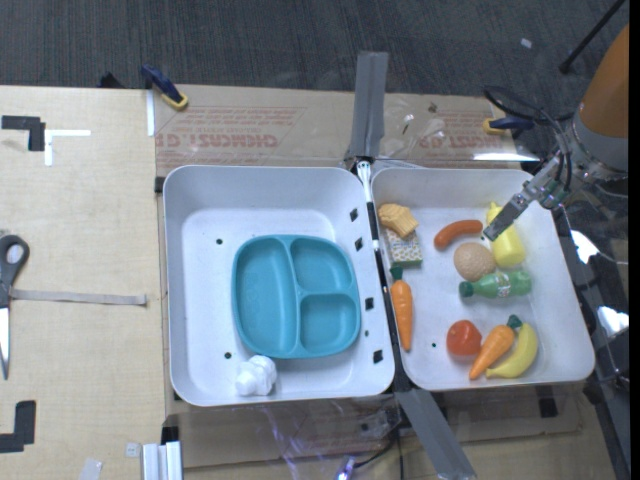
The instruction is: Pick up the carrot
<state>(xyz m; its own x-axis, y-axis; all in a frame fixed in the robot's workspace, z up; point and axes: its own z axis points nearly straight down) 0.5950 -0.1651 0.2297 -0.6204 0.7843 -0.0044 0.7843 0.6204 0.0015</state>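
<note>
A grey KUKA arm reaches in from the right over two shallow white bins set side by side on a bench, its gripper (497, 230) poised low above the upper right part of the right bin (570, 298), the tip just beside a yellow pepper-like piece (507, 245) and a tan potato-like lump (473, 261); whether the slim dark tip is spread or pressed together cannot be told from this slanted overhead view, and nothing is seen between it. Two carrots lie in that bin: one carrot (402, 311) stretches lengthwise along the left wall, close against the divide between the bins, with open white floor to its right; a second carrot (492, 350) rests near the bottom edge, touching a banana (521, 353) on its right and just beside a red tomato (463, 337) on its left. A green bottle (497, 286) lies on its side between the potato-like lump and the tomato, a red sausage (459, 232) sits near the middle top, and a bread-coloured piece (397, 219) with a speckled sponge-like block (406, 251) crowds the upper left corner. The left bin (200, 193) holds a teal divided plate (297, 295) at its centre with wide bare floor around it, and a white crumpled object (256, 375) by the plate's lower left rim. Scissors (9, 278) lie on the pale bench at far left, well apart from both bins.
</note>
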